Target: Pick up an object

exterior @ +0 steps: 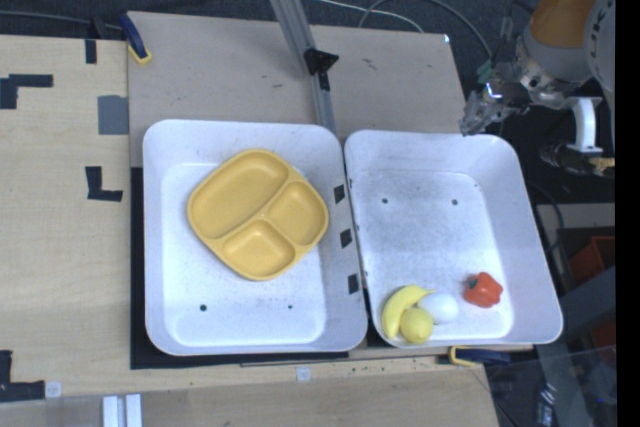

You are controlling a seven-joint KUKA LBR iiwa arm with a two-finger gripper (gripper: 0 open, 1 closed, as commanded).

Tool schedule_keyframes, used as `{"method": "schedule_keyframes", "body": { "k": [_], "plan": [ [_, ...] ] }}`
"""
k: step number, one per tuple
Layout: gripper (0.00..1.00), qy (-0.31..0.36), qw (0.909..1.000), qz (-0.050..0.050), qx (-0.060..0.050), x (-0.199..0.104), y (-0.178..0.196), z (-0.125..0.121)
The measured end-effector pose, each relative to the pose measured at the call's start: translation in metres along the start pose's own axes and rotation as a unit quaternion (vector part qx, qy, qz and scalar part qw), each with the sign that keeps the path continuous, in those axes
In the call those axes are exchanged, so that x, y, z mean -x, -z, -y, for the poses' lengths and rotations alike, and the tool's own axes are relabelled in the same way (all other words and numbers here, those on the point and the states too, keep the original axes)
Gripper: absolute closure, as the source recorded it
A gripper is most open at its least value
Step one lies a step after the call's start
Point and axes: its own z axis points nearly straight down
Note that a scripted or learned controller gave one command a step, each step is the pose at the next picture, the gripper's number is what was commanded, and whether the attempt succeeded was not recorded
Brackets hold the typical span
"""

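Hovering: gripper [478, 113] sat above right bin's [530, 245] far rim | fingers' state: cannot tell | risk: banana [398, 307], egg [438, 306] and lemon [417, 325] touched, so a grab could slip.

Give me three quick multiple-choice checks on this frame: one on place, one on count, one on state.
1. Where does the yellow divided plate lie?
A. left bin
B. right bin
C. bare bench

2. How many small items sit in the right bin's near corner?
A. two
B. four
C. six

3. Where is the gripper?
A. pressed on the plate
B. above the right bin's far rim
C. among the fruit

Answers: 1 A, it rests in the left bin. 2 B, banana, lemon, white egg, red pepper. 3 B, it hangs there, away from everything.
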Motion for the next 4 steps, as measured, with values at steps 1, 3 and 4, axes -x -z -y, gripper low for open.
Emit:
{"method": "schedule_keyframes", "body": {
  "k": [1,3,4],
  "plan": [
    [1.0,0.0,1.0,-0.001,-0.001,0.0,0.033,-0.001],
    [1.0,0.001,1.0,-0.001,-0.005,-0.091,0.021,0.05],
    [1.0,0.002,1.0,-0.002,-0.006,-0.142,0.008,0.074]
  ]
}}
